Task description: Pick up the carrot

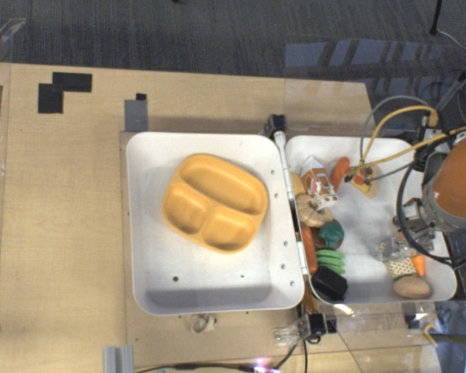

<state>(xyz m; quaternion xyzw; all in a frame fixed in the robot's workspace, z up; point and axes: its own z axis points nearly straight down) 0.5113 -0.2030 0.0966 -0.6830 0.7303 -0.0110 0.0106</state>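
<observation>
Counter (70, 231): pale wood, carrying two shallow white bins side by side.
Left bin (151, 286): holds a yellow divided tray (215, 201), well apart from the work.
Right bin (373, 247): crowded with toy food; this is where the task plays out.
Arm (458, 181): reaches in from the right edge, its orange band above the bin's right side, with looped cables in front.
End effector (398, 249): low over the bin's right side, near the front corner; I cannot tell its state, as cables and glare blur it.
Carrot (419, 266): small and orange, lying on the bin floor just beside the end effector, by a brown potato (412, 287).
Progress: judged not yet lifted; the grasp and the raise are left.
In the way: the potato and a patterned scrap (401, 267) touch or crowd the carrot.
Others: a carton (318, 185), a sausage (339, 170), a teal ball (331, 232) and green beans (332, 259) sit along the left wall, well clear.
</observation>
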